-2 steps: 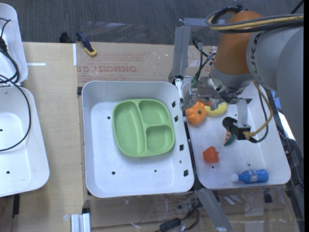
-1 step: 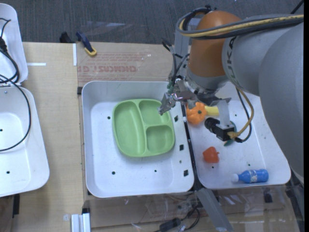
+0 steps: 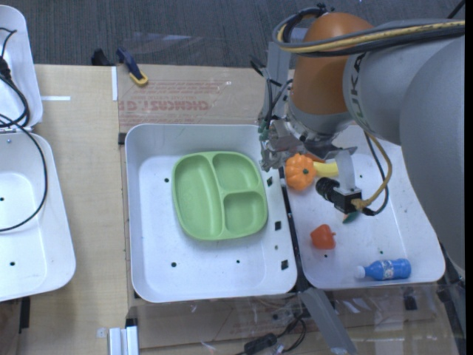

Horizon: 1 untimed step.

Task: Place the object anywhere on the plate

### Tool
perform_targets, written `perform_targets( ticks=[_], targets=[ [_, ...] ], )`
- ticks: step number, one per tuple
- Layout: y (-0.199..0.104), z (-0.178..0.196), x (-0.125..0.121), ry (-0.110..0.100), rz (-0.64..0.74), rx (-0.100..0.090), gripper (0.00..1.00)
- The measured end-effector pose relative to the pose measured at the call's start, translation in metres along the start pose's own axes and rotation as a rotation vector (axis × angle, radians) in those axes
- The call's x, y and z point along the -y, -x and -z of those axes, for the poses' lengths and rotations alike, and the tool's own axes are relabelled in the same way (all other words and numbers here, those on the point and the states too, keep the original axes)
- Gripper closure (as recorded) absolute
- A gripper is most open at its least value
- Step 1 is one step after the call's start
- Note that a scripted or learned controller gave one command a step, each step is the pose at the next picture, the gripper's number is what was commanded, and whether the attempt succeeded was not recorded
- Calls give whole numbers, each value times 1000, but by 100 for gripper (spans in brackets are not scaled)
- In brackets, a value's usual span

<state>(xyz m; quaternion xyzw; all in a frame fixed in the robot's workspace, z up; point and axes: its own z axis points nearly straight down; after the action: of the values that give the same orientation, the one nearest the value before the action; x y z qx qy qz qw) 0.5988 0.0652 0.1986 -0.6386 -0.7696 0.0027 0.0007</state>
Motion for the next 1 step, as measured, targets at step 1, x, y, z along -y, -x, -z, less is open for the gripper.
perform_targets(
  ticks=[1],
  targets=[
    [-54, -31, 26, 0, 179, -1, 100]
  ],
)
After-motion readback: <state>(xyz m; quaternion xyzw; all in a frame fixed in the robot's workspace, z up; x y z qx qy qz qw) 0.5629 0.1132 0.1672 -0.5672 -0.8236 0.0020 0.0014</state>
